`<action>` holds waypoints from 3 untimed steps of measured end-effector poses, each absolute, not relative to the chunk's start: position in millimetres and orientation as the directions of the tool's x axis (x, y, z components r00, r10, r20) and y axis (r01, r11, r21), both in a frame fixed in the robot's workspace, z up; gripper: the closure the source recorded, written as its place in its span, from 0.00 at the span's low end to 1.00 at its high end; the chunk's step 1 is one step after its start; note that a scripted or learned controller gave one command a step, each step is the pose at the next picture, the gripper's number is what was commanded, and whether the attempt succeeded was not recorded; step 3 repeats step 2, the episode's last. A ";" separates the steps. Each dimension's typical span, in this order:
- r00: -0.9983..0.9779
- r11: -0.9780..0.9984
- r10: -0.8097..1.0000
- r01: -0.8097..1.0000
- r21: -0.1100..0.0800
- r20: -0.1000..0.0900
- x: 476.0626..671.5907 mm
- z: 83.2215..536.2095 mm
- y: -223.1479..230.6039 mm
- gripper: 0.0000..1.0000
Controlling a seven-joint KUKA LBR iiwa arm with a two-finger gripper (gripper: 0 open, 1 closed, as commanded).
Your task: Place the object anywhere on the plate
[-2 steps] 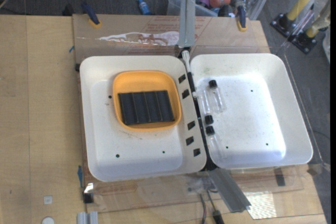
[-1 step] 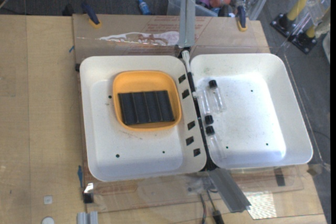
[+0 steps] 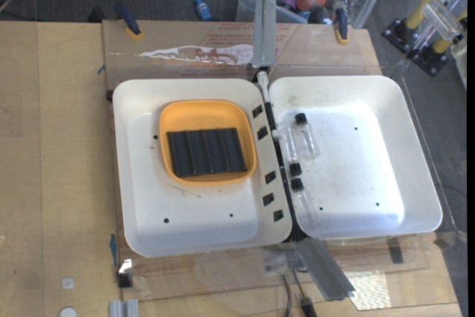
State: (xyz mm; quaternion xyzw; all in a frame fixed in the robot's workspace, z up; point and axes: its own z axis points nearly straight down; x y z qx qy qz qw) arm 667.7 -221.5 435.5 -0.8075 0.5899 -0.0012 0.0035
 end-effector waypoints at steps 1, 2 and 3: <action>0.410 -0.410 -0.912 -0.912 -0.003 -0.004 666.4 435.1 -216.4 1.00; 0.728 -0.728 -0.685 -0.685 -0.005 0.001 668.3 434.8 -210.0 1.00; 0.728 -0.728 -0.685 -0.685 -0.005 0.001 668.3 434.8 -210.0 1.00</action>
